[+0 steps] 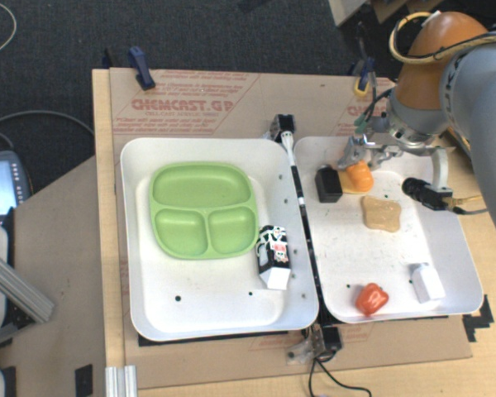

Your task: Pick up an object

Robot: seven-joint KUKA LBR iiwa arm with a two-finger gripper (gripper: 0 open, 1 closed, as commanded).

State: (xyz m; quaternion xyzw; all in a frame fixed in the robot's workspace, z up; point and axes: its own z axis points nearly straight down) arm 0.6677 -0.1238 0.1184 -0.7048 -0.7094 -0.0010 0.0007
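Orange rounded object [359,177] in right bin [446,255]; fingers [355,157] above it, grip state unclear.

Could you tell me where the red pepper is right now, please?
The red pepper lies in the right bin, near its front edge, left of the small white block and below the tan sponge.

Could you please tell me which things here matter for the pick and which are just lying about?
In play: gripper, low over the orange piece in the right bin.

Lying about: black block, tan piece, red pepper, white block, green tray, cow carton.
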